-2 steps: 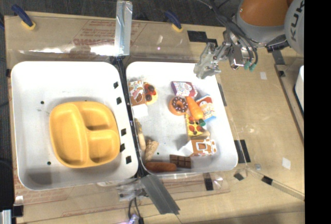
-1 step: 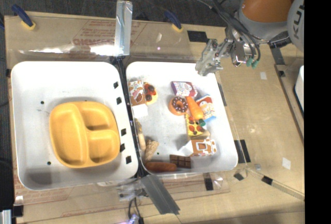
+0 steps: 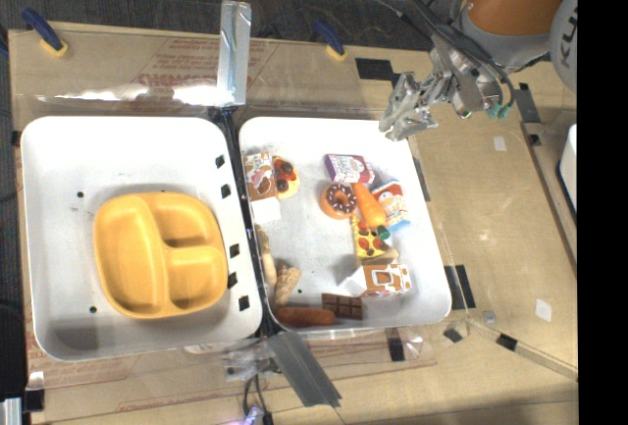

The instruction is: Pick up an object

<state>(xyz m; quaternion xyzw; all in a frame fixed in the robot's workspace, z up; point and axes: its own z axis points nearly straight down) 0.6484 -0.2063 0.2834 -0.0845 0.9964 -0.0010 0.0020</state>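
Two white bins sit side by side on the bench, and the right bin (image 3: 294, 268) serves as the landmark for all that follows. Along its near wall lie a brown sausage (image 3: 305, 317) and, just beside it, a dark chocolate bar (image 3: 342, 305). Slightly further in from that wall stands a small orange carton (image 3: 385, 279), with a pale peanut-shaped piece (image 3: 286, 282) by the bin's left wall. Toward the bin's middle a carrot (image 3: 369, 206) lies tilted across a cluster of small packets, touching a chocolate-iced donut (image 3: 340, 199) on its left. Nearer the far wall are a purple packet (image 3: 345, 166) and, by the left wall, a card with fruit pictures (image 3: 270, 174).

Left of the right bin, the other bin (image 3: 49, 168) holds a yellow divided tray (image 3: 159, 253).

Past the right bin's far right corner, over its rim and the bare bench, hangs the gripper (image 3: 407, 115). Its fingers point down and left with a gap between them, released, nothing between them, well apart from every toy.
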